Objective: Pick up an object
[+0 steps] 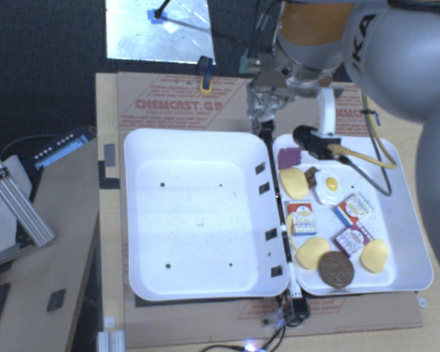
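Observation:
My gripper (263, 117) hangs over the far end of the divider between the two bins, just left of the right bin's (416, 267) back corner. Nothing shows in its grasp. Nearest to it lies a purple block (290, 156), with a yellow food piece (295, 183) and a toy fried egg (330, 186) just in front. Further forward lie three red-and-white cartons (302, 218) (358, 207) (352, 237), two yellow pieces (312, 252) (375, 256) and a brown cookie (336, 269).
The left bin (134, 218) stands beside the right one, joined by black clips (270, 233) along the divider. A black fitting with a yellow cable (356, 158) hangs over the right bin's back. A yellow-and-blue clamp (204, 75) sits behind the bins.

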